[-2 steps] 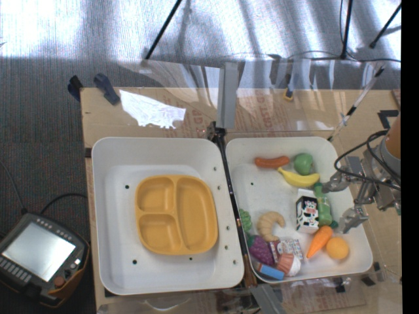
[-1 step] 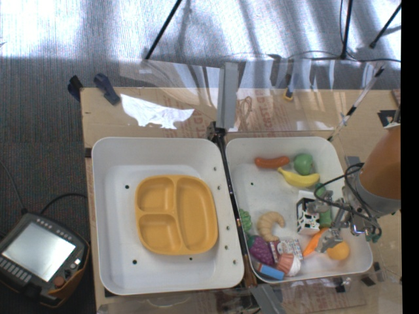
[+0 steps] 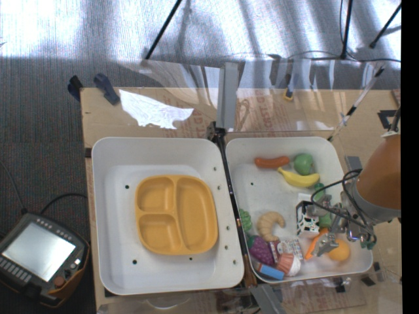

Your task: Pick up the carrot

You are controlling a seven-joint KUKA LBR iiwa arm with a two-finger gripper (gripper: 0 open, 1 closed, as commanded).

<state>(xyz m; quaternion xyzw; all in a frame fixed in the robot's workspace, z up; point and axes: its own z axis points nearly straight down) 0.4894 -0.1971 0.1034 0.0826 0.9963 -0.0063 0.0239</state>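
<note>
Over the near right corner of the right bin (image 3: 330,148), the gripper (image 3: 329,243) hangs low, with the grey arm's orange band (image 3: 386,172) at the view's right edge. The carrot (image 3: 315,244), a small orange piece, lies slanted on the bin floor right at the fingertips, touching or just beside them, but whether the fingers are apart or together cannot be told through the cables and metal parts. An orange fruit (image 3: 340,252) sits just to the right of it. Farther back in the same bin lie a banana (image 3: 299,178), a green apple (image 3: 303,163) and a red sausage (image 3: 271,163), with a croissant (image 3: 270,224) near the middle. The left bin (image 3: 108,175) bears a yellow divided tray (image 3: 175,214).
</note>
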